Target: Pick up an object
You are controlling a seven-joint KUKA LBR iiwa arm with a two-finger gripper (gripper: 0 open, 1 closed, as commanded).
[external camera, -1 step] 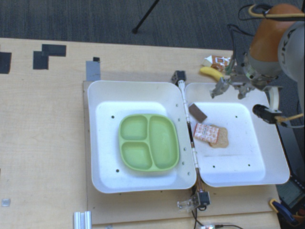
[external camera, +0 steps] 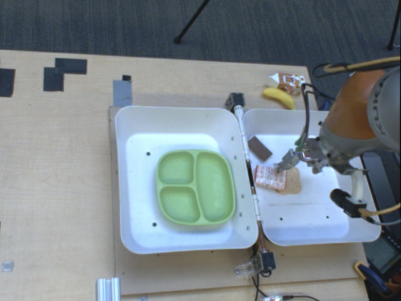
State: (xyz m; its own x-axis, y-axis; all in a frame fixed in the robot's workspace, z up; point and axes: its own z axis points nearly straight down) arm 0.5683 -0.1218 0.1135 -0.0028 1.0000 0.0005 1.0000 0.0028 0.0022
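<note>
We see one wooden counter (external camera: 56,187) carrying two shallow white bins side by side. The left bin (external camera: 135,187) holds a single pale green plate (external camera: 195,187) with three compartments, lying flat near its middle. The right bin (external camera: 313,221) holds three small things: a packet with red print (external camera: 270,179), a tan, bread-like piece (external camera: 292,181) touching the packet's right side, and a dark brown block (external camera: 259,147) just above them near the dividing rims. The packet's long axis runs roughly left to right across the bin, slightly tilted; the brown block lies on a diagonal, from upper left to lower right. One grey arm with an orange band (external camera: 354,108) reaches in from the right, and its pincer (external camera: 288,162) hangs just above the packet and the tan piece; we cannot tell how it stands. Beyond the right bin, on the counter, lie one yellow banana (external camera: 278,96) and one small printed packet (external camera: 289,79), close together
</note>
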